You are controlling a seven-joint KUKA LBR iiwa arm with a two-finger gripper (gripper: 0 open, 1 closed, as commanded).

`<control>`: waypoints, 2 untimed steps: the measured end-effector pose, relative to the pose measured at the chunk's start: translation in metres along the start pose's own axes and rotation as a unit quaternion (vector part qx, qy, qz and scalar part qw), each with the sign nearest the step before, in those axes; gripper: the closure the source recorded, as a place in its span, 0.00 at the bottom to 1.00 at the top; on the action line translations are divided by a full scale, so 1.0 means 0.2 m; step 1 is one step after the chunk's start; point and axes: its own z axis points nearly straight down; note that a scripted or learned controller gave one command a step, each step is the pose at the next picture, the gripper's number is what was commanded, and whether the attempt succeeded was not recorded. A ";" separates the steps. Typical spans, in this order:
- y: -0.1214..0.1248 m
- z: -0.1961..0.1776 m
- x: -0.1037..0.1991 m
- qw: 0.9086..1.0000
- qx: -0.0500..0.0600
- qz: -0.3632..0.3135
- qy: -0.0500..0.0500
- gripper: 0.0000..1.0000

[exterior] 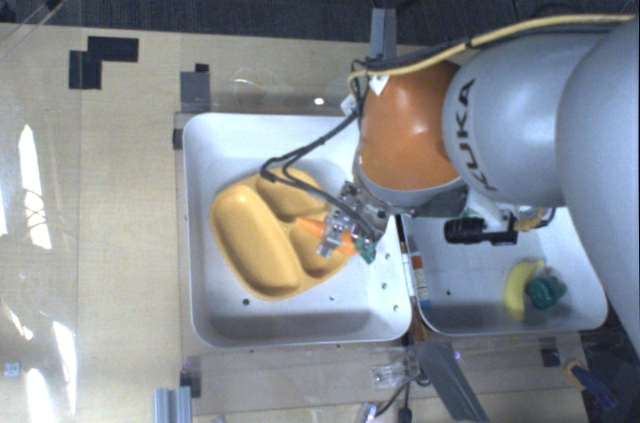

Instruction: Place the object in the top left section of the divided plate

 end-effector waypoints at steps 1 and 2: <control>-0.16 -0.42 -0.27 0.997 -0.001 0.071 -0.002 1.00; -0.34 -0.13 -0.30 0.999 0.000 0.044 -0.001 1.00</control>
